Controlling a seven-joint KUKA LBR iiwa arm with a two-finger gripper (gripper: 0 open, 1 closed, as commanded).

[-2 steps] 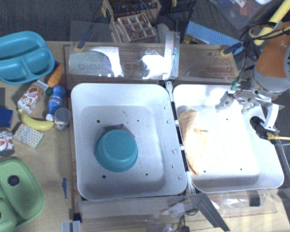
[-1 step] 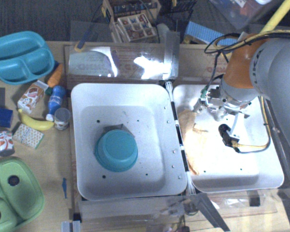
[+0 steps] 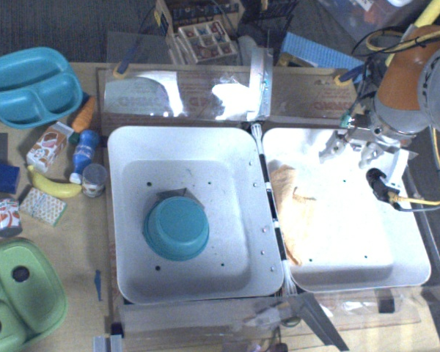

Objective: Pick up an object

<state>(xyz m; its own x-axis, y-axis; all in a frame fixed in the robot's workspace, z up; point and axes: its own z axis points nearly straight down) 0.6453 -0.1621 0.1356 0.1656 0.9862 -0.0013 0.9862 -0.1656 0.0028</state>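
Observation:
A teal bowl (image 3: 177,228) sits upside down in the middle of the left bin (image 3: 132,160). A flat tan cloth-like piece (image 3: 291,205) lies along the left wall of the right bin (image 3: 352,262). My gripper (image 3: 350,152) hangs over the far part of the right bin, right of the tan piece and apart from it. Its fingers (image 3: 331,147) are spread open with only white bin floor between them. The grey arm with its orange band (image 3: 405,75) comes in from the upper right.
Left of the bins, the bench holds a teal divided tray (image 3: 31,85), a banana (image 3: 53,182), a small can (image 3: 94,178), a blue bottle (image 3: 82,155), a carton (image 3: 47,147) and a green tray (image 3: 18,292). Boxes and a wire rack stand behind the bins.

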